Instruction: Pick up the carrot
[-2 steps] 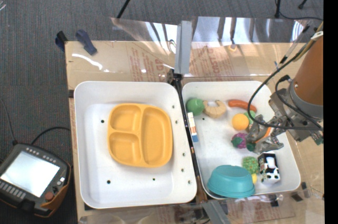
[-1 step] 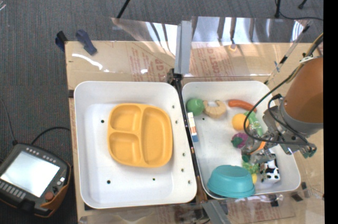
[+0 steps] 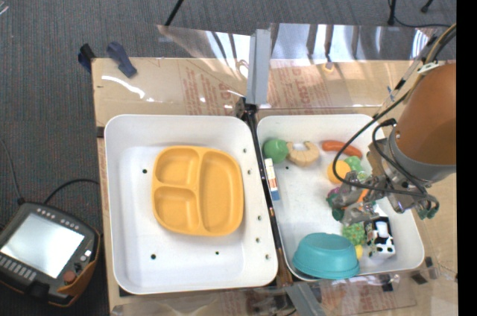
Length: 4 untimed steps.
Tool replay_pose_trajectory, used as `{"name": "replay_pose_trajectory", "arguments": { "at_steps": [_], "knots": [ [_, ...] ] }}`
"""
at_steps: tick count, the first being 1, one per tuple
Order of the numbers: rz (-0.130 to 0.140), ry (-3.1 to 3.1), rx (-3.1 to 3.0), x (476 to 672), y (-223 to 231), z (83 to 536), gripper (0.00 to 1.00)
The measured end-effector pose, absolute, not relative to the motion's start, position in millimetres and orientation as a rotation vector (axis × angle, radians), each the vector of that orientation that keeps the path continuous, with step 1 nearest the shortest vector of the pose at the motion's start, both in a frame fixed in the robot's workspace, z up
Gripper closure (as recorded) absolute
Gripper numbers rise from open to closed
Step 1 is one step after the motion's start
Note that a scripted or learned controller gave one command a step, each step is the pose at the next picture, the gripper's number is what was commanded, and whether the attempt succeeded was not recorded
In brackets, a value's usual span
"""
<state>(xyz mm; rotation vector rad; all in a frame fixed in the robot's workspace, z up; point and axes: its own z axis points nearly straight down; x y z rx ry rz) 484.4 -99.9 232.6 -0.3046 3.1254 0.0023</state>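
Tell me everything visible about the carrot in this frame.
The carrot is a small orange-red toy, slim and elongated, smooth like plastic. It lies flat, roughly crosswise, near the far wall of the right bin, right of a tan round piece. Its right end runs under a dark cable. The claw is nearer the camera, apart from it.

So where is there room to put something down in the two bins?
Left bin: bare floor rings the yellow tray, widest along the near edge. Right bin: a free patch sits between the green ball, the teal bowl and the gripper. Its right side is crowded with toys, including the carrot.
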Motion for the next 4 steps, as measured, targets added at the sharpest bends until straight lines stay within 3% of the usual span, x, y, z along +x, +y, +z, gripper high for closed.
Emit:
{"name": "replay_pose_trajectory", "arguments": {
  "at_steps": [1,2,3,4],
  "knots": [
    [0.008,3.136,-0.304,532.2,-140,147,1.00],
    [-0.004,3.104,-0.389,548.2,-124,285,1.00],
    [0.008,3.086,-0.622,534.5,-158,201,1.00],
    [-0.003,2.948,-1.057,557.8,-162,113,1.00]
  ]
}}
